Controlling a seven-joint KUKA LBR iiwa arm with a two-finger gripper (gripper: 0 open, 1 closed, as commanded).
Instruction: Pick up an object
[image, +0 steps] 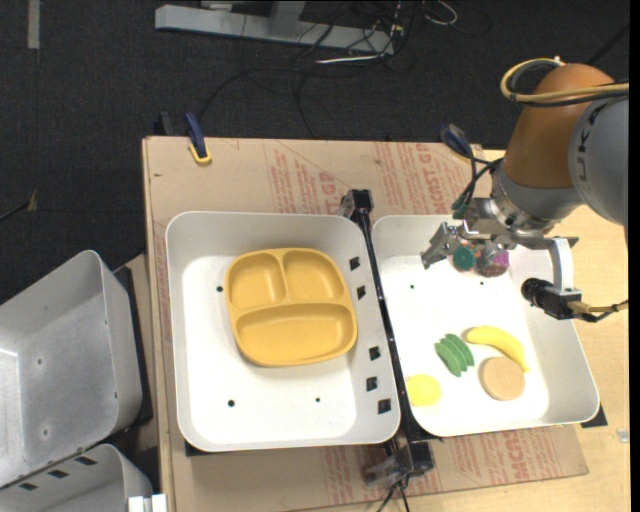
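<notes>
My gripper (468, 243) hangs over the far part of the right bin (565, 400), reaching in from the right. Directly beneath it sit a small teal object (463, 259) and a purple object (493, 264), partly covered by the gripper; whether either is gripped is unclear. Nearer the front of the same bin lie a yellow banana (498, 343), a green ridged piece (454, 353), a tan round disc (502, 380) and a small yellow round piece (423, 390). They are all well apart from the gripper.
A yellow divided plate (291, 306) lies in the middle of the left bin (190, 400). A black divider with clips (375, 330) runs between the bins. A grey container (55, 360) stands off the bench at left. Cables trail from the wrist at right.
</notes>
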